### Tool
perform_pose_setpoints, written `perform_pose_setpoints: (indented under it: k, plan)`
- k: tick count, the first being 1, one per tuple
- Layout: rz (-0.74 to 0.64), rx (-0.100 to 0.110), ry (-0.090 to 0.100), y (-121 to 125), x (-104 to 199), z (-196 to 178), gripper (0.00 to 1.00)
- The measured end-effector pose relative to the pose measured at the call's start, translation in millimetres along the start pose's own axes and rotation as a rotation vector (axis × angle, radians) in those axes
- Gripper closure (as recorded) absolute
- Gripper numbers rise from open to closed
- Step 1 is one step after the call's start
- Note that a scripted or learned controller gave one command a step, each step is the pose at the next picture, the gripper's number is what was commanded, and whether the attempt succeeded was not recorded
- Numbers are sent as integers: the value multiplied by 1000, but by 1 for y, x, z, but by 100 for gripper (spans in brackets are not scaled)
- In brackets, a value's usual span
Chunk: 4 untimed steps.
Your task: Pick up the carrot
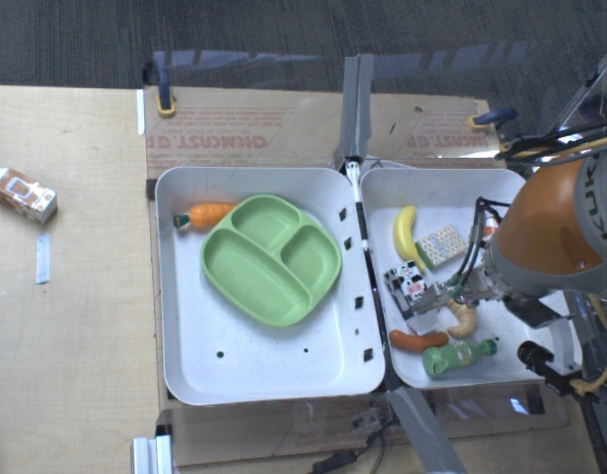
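The arm [550,230] is reaching in from the right, its orange band sitting over the right bin [436,188] and the wrist angling down and leftward. The end effector [443,299] is hanging low in the middle of that bin, among a small black-and-white carton [408,285], a beige knobbly piece [462,319] and a patterned sponge [439,245]; whether it is apart or together cannot be told from this slant. A banana [407,231], a red sausage [418,341] and a green bottle [459,356] are lying nearby. The carrot [204,214] is lying in the left bin [264,373], at its upper left corner, just beside the green divided plate [271,259], well apart from the end effector.
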State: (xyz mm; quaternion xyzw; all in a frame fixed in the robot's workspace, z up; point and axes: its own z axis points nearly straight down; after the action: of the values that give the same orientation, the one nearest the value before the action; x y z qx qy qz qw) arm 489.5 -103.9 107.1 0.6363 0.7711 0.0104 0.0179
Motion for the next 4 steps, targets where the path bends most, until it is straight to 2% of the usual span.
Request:
perform_pose_setpoints:
  k: [1,2,3,4]
  plan:
    - [-225,-1,-2,0,-1,0,0]
    - [180,14,7,74,-23,4,0]
    - [29,35,9,146,-87,19,0]
    - [-110,39,16,86,-47,19,0]
